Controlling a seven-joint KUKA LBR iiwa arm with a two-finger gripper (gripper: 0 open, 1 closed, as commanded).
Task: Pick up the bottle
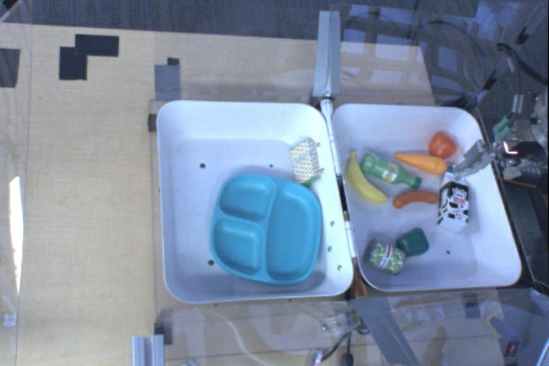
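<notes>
Two shallow white bins sit side by side on a wooden bench. The left bin (pixel 184 184) holds a blue divided plate (pixel 268 228) and, just above it near the dividing wall, a small patterned packet (pixel 304 160). The right bin (pixel 489 261) holds a yellow banana (pixel 364 183), with the green bottle (pixel 388 171) lying on its side just beside it, then an orange carrot (pixel 421 161), a red-orange pepper (pixel 443 144), a sausage (pixel 415 199), a black-and-white carton (pixel 454 206), a green can (pixel 386 256) and a dark green block (pixel 413 242). The gripper (pixel 477 155) is at this bin's right rim, well apart from the bottle; whether its fingers are apart or together cannot be told.
</notes>
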